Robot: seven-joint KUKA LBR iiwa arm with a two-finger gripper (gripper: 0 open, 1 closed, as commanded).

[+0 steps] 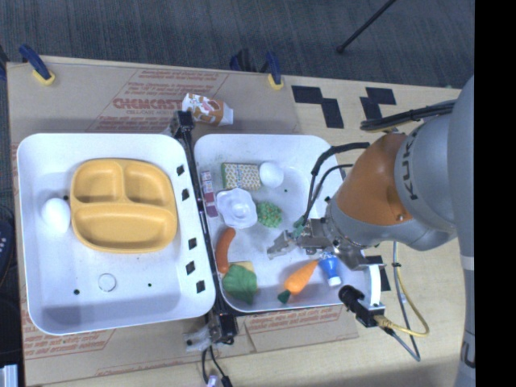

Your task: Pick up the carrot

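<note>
over right bin (242, 147), gripper (284, 244) hangs just above carrot (300, 278), fingers look apart, nothing between them. cardboard under bins reads "chemcast" (145, 103); arm shows "ku".

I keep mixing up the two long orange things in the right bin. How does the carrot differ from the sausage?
The carrot is bright orange with a green tip at its lower left end; the sausage is darker red-orange, with no green. The carrot lies slanted near the bin's front edge, just below the hand; the sausage lies nearly upright by the left wall, above the green leafy toy. Both are long, rounded and lie flat.
</note>
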